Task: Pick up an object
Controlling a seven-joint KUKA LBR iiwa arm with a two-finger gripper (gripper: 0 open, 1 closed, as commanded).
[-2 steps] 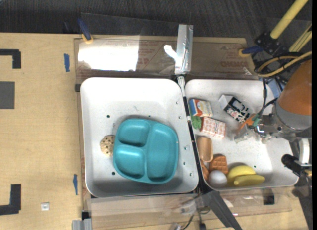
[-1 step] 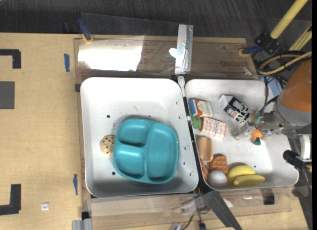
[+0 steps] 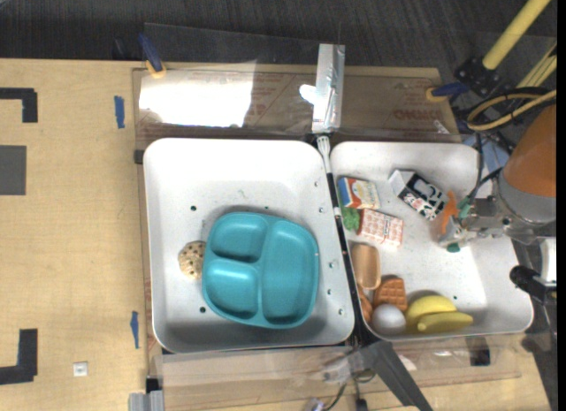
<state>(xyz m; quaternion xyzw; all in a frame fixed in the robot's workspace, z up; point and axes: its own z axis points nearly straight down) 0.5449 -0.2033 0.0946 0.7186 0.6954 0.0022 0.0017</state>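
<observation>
**Gripper low in right bin, beside black-and-white item**

Arm (image 3: 535, 166) enters from the right, orange band at the frame edge. Gripper (image 3: 453, 228) sits low over the right bin (image 3: 504, 308), in its upper right part. Cannot tell whether the jaws are released or clenched; nothing is visibly between them. An orange and teal bit shows at the tip, unclear whether tool or object.

Nearest object: black-and-white packet (image 3: 421, 194), just beside the gripper on its upper left, apparently not touching.

Right bin, other contents: a small carton (image 3: 361, 194) and a pink printed box (image 3: 381, 228) near the dividing wall, a green piece (image 3: 352, 219) between them; lower down a tan bread-like item (image 3: 366, 265), a waffle-like item (image 3: 390, 293), a white ball (image 3: 388, 317) and a banana (image 3: 438, 310) along the front wall.

Left bin (image 3: 177, 171): teal divided plate (image 3: 262, 268) at centre, a cookie (image 3: 191, 259) touching its left edge.
</observation>
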